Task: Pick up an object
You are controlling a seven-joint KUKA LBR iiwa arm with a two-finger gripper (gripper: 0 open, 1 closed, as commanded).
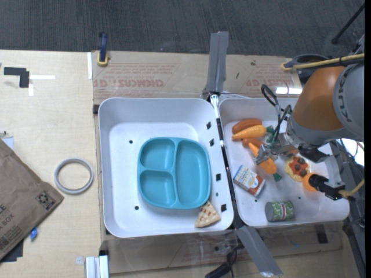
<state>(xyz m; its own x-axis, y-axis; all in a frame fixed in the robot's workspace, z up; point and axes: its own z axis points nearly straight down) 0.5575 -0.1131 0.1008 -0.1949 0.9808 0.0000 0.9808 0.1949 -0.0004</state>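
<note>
- the pincer (268,153) is down in the right bin (330,213), right over a small orange toy (267,166). i cannot tell how wide the pincer is, or if it has hold of anything.
- the orange toy lies near the middle of the right bin, just beside a little snack box (248,179).
- it looks like light, hard plastic food. it may be smooth and could slip, so a pinch across its thin middle seems best.
- the right bin also has two orange carrot-like toys (248,128) near the top, a green can (280,211) lying near the bottom, and a round toy with red bits (298,168) close to the arm (319,106).
- the can may roll if it gets bumped.
- the left bin (110,172) has a blue tray (174,172) with three parts, and nothing sits in the tray.
- a toy pizza slice (207,216) lies just beside the tray's lower corner.
- on the counter (46,114), to the left, lie a tape ring (73,175) and a brown box (20,198).
</note>
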